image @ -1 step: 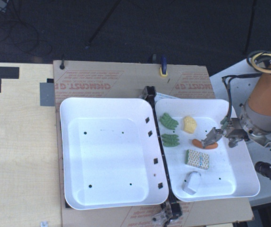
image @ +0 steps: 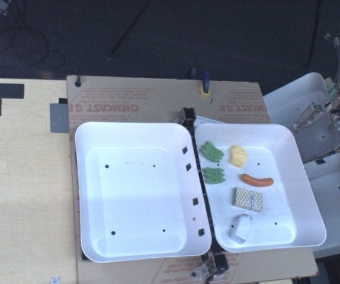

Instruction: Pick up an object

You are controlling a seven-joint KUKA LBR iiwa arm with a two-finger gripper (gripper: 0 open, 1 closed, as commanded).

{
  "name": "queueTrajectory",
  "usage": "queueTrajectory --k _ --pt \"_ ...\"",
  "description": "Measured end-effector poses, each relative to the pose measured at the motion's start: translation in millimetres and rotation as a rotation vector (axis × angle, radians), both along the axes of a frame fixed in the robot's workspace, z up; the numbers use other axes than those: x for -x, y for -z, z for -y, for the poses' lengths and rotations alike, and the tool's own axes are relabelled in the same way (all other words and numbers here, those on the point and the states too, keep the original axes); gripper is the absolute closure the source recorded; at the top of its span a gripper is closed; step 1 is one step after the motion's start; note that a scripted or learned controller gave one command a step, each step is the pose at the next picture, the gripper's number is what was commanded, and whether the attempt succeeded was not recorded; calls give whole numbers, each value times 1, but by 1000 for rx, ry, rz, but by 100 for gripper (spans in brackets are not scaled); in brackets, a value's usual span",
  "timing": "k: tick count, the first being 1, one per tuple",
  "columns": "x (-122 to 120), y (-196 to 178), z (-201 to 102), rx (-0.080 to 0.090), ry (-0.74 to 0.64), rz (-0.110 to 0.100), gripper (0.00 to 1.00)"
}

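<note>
Camera view: tool (image: 319, 112) parked off right bin's (image: 303, 158) edge, I can't tell its state. Sausage (image: 256, 181), corn (image: 238, 155), two green pieces, box (image: 248, 199) inside.

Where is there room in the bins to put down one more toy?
The left bin has the most bare floor, wall to wall. In the right bin there are free patches along the right wall and near the front right corner. Its left half is crowded: two green toys, yellow toy, sausage, box.
</note>
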State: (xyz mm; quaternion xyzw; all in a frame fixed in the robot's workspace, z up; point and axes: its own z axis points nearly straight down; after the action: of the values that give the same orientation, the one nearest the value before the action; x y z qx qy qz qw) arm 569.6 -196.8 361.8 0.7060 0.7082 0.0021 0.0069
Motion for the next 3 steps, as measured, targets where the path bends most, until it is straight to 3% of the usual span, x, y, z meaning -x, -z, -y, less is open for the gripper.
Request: queueTrajectory --k 1,2,3 --pt "3 -1 -2 -6 -2 -16 100" --pt "4 10 -100 -8 -2 -17 100" --pt "36 36 -175 -9 -2 -20 100"
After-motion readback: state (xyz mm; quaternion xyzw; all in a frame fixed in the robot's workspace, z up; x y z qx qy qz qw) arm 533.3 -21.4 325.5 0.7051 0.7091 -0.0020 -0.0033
